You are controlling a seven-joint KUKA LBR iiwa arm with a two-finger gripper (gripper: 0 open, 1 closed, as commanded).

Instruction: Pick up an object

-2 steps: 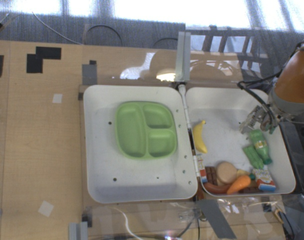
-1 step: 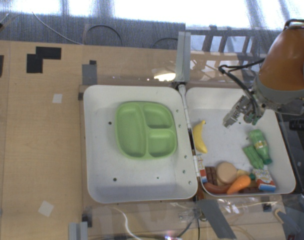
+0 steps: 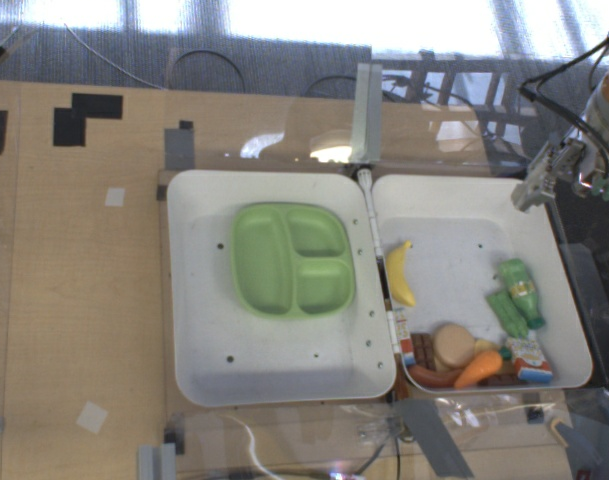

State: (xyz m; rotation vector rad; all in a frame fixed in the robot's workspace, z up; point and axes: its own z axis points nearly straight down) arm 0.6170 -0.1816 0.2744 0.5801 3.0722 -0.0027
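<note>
The objects to pick from lie in the right bin (image 3: 454, 203), most of them crowded into its near corner; a banana (image 3: 400, 274) lies apart from the heap, close against the divider (image 3: 377, 258) that separates the two bins; a green bottle (image 3: 520, 290) lies tilted near the right bin's far-side wall on the right, with a second green piece (image 3: 505, 314) touching it just nearer; in the near corner a round tan bun (image 3: 453, 345), an orange carrot (image 3: 478, 370), a brown sausage-like piece (image 3: 434, 376) and a small carton (image 3: 529, 356) press together, the carrot resting partly over its neighbours; the hand (image 3: 540, 181) hangs above the right bin's far right corner, well apart from every object, with nothing between its fingers; how wide it stands I cannot tell; the left bin (image 3: 199, 358) holds a green divided plate (image 3: 290, 259), set roughly at its centre; both bins rest on the wooden tabletop (image 3: 74, 268).
</note>
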